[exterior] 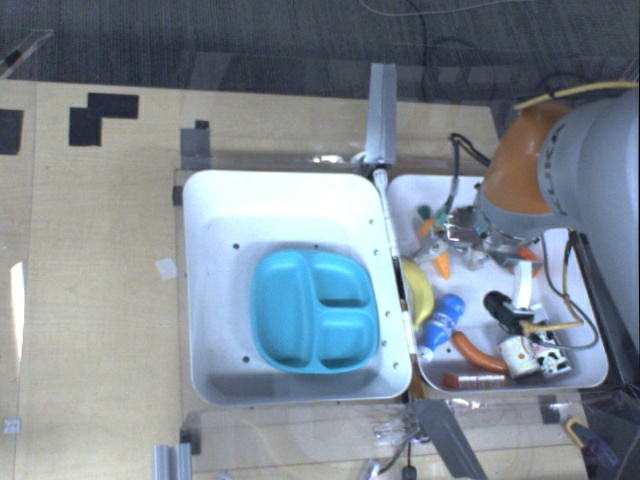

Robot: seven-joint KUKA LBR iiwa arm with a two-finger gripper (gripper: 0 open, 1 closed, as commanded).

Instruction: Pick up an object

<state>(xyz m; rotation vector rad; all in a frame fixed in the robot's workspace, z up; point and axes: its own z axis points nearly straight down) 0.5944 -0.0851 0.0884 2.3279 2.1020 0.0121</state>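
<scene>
The claw [468, 240] hangs low in the right bin [597, 368] near its far edge, its grip impossible to tell.

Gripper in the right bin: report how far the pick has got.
Done: the arm has reached into the right bin, with the gripper low over the clutter near an orange piece. In hand: nothing visibly held. Left: grasping and lifting an object; the banana, blue bottle and sausage lie on the bin floor.
</scene>
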